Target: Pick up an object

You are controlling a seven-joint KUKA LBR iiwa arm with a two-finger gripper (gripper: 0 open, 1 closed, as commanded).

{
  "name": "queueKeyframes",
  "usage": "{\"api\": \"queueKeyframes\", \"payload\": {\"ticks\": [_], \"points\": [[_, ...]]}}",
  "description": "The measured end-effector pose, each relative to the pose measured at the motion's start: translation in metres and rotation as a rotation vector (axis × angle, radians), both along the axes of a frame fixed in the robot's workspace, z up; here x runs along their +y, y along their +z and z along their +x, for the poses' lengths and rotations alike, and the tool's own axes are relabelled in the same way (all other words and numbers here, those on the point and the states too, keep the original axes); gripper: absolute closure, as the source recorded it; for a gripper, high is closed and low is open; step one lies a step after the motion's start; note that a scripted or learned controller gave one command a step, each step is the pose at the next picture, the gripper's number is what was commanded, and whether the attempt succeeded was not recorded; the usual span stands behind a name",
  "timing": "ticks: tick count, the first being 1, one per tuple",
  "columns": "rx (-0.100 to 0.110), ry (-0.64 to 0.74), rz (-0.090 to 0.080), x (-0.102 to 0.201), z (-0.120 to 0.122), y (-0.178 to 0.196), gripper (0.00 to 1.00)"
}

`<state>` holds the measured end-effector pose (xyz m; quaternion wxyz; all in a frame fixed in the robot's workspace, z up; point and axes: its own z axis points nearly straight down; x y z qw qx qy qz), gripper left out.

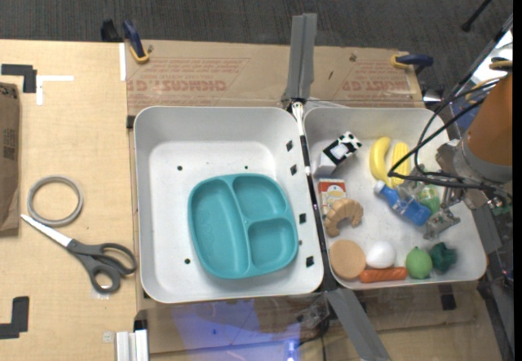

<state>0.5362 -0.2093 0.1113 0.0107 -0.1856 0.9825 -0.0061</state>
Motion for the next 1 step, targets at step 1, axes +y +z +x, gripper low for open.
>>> {"api": "queueKeyframes", "payload": {"ticks": [1], "points": [[0.019, -0.029, 0.01, 0.0392, 0.0043, -0.0186, 0.0]]}}
